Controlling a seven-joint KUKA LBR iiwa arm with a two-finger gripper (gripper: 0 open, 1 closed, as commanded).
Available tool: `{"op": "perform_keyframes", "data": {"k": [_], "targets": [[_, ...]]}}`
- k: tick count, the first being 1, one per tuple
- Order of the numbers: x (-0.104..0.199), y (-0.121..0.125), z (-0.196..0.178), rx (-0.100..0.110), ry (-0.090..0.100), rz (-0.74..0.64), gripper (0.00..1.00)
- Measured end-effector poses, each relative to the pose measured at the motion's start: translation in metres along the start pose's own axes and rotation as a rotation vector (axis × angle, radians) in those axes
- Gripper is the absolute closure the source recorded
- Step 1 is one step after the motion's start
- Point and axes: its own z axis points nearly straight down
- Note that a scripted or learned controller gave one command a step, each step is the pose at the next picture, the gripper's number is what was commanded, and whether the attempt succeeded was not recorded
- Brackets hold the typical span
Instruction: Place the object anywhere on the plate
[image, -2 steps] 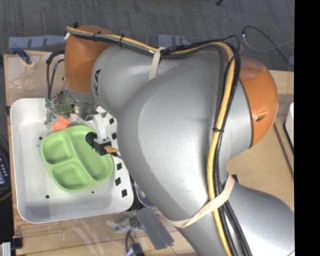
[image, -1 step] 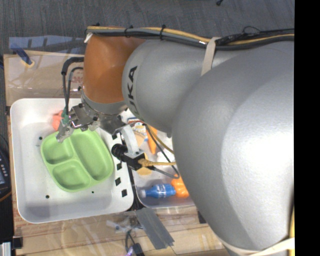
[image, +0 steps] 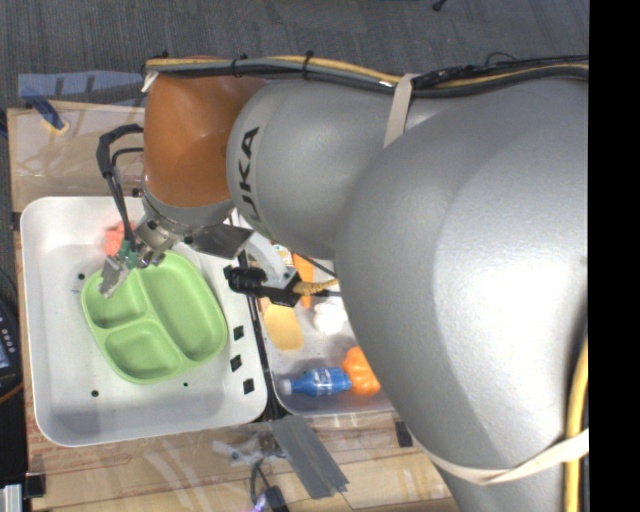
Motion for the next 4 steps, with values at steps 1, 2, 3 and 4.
{"op": "perform_keyframes", "data": {"k": [1, 2, 3, 4], "targets": [[0.051, -0.016, -0.068, -0.005, -0.002, -0.055, 0.0], [0.041, -0.032, -0.067, -0.001, -0.001, -0.097, 0.0], [0.007, 0.027, -0.087, -0.004, -0.003, -0.157, 0.0], [0.082, -0.056, 0.026, 0.001, 0.0, -0.145, 0.0]]}}
